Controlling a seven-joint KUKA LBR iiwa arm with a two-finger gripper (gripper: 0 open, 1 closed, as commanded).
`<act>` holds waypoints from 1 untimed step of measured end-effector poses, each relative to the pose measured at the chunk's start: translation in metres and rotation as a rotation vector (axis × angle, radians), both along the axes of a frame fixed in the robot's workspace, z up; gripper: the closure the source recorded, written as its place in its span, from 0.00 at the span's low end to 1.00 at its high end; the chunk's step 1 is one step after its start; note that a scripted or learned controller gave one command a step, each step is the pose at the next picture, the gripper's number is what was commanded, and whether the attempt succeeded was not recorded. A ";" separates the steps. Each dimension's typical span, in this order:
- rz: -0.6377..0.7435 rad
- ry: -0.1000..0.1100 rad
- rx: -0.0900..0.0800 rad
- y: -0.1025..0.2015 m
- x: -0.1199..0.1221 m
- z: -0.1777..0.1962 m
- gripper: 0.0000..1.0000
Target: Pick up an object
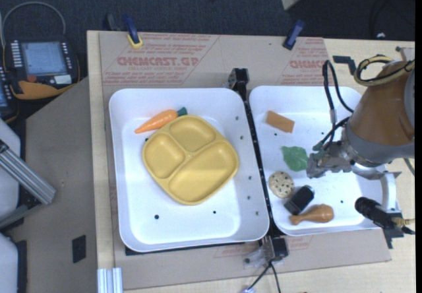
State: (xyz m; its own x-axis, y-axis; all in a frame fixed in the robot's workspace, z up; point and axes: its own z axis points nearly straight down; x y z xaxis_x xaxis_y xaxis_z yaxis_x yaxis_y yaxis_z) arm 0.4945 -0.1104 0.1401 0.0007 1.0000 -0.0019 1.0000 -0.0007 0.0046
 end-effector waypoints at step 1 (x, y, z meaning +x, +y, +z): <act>0.002 -0.002 0.000 0.004 0.009 0.048 1.00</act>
